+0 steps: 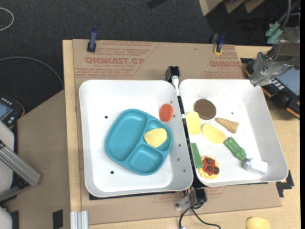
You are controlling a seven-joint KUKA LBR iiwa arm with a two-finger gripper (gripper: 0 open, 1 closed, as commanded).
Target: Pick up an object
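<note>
White plastic walls are my first worry: the gripper [265,69] hangs over the far right corner of the right bin [267,109], just beside its rim, and whether it is released or clenched I cannot tell from this slant. It carries nothing that I can see. Everything worth picking lies well apart from it, toward the bin's left and near side: a brown disc [205,109], two yellow pieces [193,123] [213,133] that touch each other, a tan wedge [228,124], a green stick with a pale end [237,150], a green strip [196,155] hard against the left wall, and a pizza-like slice [208,167]. A descent from where it is now would, I judge, land on bare floor or clip the rim. The flat pieces look thin enough to slip out of a pinch, and the touching yellow pair could shove each other aside. The strip by the wall leaves little room on one side. In the left bin [90,128] a teal divided plate [133,149] holds a yellow lump [155,137], with an orange ball [166,112] beside it that would probably roll if nudged.
</note>
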